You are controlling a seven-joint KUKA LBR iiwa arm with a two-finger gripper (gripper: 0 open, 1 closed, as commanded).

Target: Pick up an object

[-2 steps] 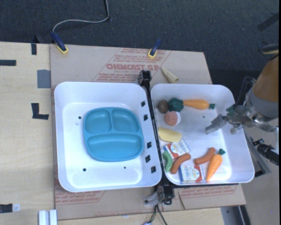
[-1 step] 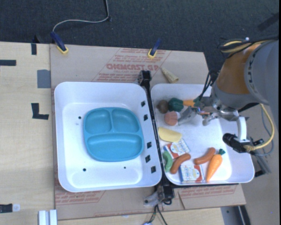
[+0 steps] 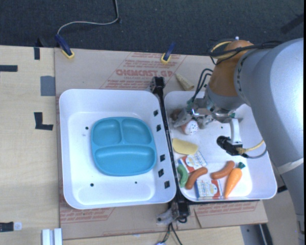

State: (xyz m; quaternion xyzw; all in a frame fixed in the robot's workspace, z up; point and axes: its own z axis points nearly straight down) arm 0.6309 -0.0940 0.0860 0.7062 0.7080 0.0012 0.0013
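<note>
1. Lettering in red on the brown cardboard sheet (image 3: 137,73) under both bins reads "CHEMCAST GP". It lies up and to the left of the tool (image 3: 194,112) in the view. Fainter red print along the sheet's other edges is too small to read.
2. The tool is low in the far left part of the right bin (image 3: 209,137). How far open it is cannot be told, and nothing is seen in its hold.
3. A grey-brown piece (image 3: 179,118) lies just left of the tool, close to it.
4. A small white rounded piece (image 3: 192,128) with red marks sits just below the tool.
5. A pale yellow slice (image 3: 185,146) lies flat, further below the tool.
6. Well below the tool lie a red-and-white packet (image 3: 195,161), a green piece (image 3: 182,172) and a brown sausage (image 3: 196,177). There too are a second packet (image 3: 209,188), an orange sausage (image 3: 222,171) and an orange carrot (image 3: 233,180) with a green top. The print on both packets is too small to read.
7. Well to the tool's left, the left bin (image 3: 76,137) holds a blue divided plate (image 3: 124,146).
</note>
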